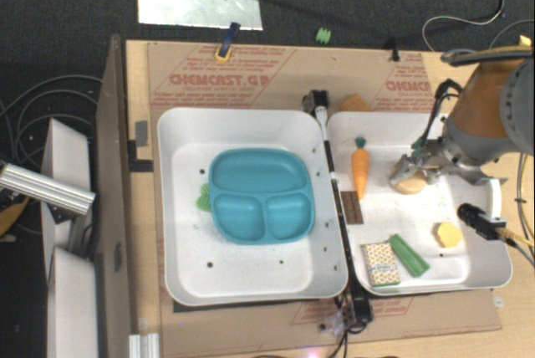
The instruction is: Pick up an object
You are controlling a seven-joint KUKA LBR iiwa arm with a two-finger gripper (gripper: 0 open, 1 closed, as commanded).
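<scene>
My gripper (pixel 410 171) reaches in from the right and sits low in the right bin (pixel 481 268), over a pale tan round object (pixel 410 184) that peeks out beneath it. An orange toy carrot (pixel 359 169) with a green top lies upright to the left of the gripper, apart from it. A yellow chunk (pixel 449 235) rests nearer the front right. A green stick (pixel 410 255) and a patterned card-like block (pixel 380 263) lie at the front of the same bin.
The left bin (pixel 180 181) holds a blue divided plate (pixel 261 195) with a bit of green (pixel 203 198) sticking out at its left edge. A black divider clamp (pixel 334 181) runs between the bins. Cables hang at the right.
</scene>
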